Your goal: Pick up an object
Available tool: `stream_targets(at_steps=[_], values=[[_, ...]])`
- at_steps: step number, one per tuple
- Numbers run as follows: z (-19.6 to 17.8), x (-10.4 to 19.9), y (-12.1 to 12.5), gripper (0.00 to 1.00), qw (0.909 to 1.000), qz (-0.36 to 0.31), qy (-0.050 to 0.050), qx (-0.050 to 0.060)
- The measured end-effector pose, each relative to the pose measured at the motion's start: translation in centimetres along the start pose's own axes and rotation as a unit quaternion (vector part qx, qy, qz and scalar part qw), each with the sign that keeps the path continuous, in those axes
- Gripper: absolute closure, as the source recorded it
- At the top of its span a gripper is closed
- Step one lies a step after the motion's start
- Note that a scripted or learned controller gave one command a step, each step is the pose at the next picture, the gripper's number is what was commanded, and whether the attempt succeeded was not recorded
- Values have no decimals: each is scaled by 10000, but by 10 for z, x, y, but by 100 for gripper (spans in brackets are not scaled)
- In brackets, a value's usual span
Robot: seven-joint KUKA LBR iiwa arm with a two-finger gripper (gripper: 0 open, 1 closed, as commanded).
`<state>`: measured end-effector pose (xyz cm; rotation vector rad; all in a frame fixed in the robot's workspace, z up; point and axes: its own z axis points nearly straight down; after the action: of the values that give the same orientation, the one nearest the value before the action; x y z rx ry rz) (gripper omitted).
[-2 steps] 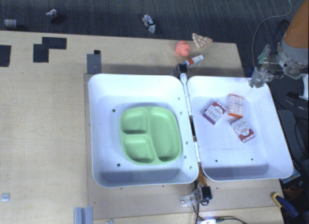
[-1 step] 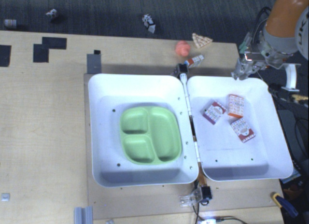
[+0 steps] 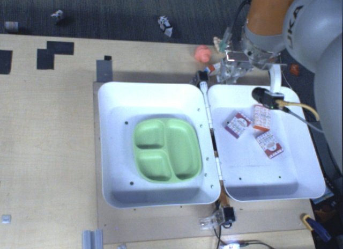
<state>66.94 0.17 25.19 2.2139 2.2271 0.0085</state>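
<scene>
Three packets: small flat wrapped items lie in the far half of the right bin [image 3: 252, 175]. They are a maroon packet [image 3: 237, 124], an orange-and-white packet [image 3: 262, 117] just beside it, and a red-and-white packet [image 3: 269, 144] nearer the camera.
Left bin [image 3: 115, 105]: holds one green divided tray [image 3: 166, 148], lying flat in the middle.
Gripper [image 3: 231, 70]: hangs over the far rim of the right bin, near the seam between the two bins, apart from every packet.
Grip: whether it is open or closed cannot be told from this slanted view; nothing is seen in its hold.
Arm [image 3: 300, 17]: grey with an orange band, reaching in from the right.
Done: judging by this moment, nothing yet; every item rests on a bin floor.
Left: the whole pick remains. The gripper must settle on one item, most likely a packet, come down over it, close on it and lift it clear.
</scene>
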Motion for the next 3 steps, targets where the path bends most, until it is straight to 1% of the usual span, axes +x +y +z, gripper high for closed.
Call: stream_targets(at_steps=[1,2,3], values=[[37,-55,-1,100,10000,18,-19,8],[36,-55,-1,0,10000,14,-17,4],[166,-100,-1,0,10000,19,-20,-6]])
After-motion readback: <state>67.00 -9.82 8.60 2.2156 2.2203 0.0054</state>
